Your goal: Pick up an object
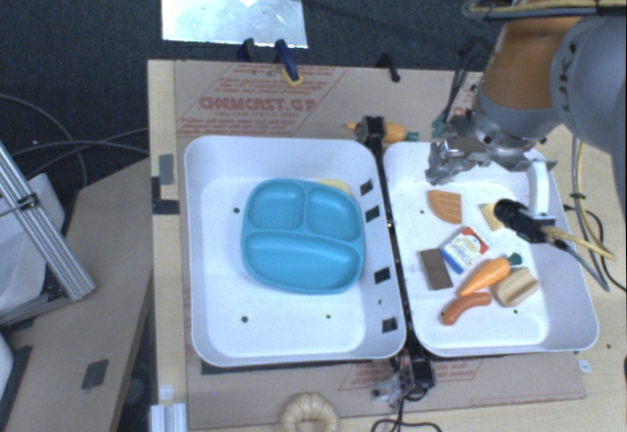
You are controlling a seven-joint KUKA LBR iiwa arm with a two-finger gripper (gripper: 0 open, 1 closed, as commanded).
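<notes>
**Gripper (443, 166) low over right bin, far-left corner**

Set in the far-left corner of right bin (554, 327), just past the far edge of orange wedge (444, 206), the nearest thing to pick. Contact with it not clear (spread or pressed together: cannot tell).

Left to right:
- In left bin (217, 273): blue divided plate (302, 234) at centre, with a pale yellow piece (338, 186) peeking from behind its far rim.
- In right bin: brown block (436, 268) near the divider.
- Then the orange wedge above it and red-orange sausage (458, 310) toward the near wall.
- Then small printed box (464, 249), with carrot (485, 274) just beside it.
- Then tan bread piece (516, 286), touching the carrot's green end.
</notes>
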